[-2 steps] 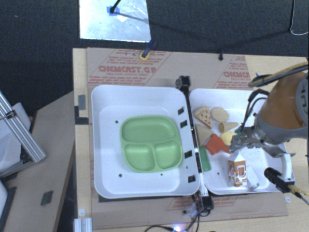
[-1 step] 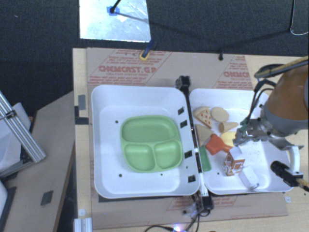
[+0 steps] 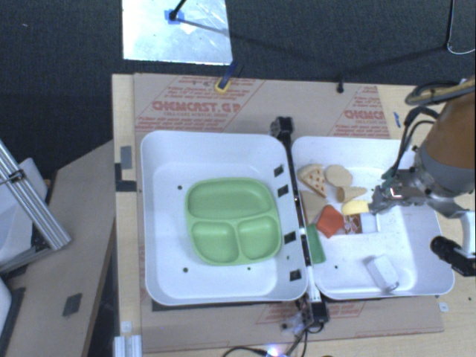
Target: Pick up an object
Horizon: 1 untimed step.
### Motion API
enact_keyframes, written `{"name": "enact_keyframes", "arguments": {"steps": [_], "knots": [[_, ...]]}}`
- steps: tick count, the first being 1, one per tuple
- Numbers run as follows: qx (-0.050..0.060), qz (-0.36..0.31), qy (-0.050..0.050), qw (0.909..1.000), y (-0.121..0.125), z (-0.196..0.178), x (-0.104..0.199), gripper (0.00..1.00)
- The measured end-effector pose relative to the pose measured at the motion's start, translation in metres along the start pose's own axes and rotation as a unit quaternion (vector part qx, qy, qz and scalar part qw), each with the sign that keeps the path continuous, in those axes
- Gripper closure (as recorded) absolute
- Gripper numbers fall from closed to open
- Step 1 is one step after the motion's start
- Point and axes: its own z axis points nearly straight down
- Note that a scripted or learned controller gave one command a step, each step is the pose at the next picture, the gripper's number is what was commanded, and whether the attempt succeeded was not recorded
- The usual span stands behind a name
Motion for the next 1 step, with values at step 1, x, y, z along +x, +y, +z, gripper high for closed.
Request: {"name": "enact_keyframes", "arguments": {"steps": [1], "knots": [[0.001, -0.003, 0.001, 1.0, 0.0387, -0.0008, 0.051, 1.0]]}}
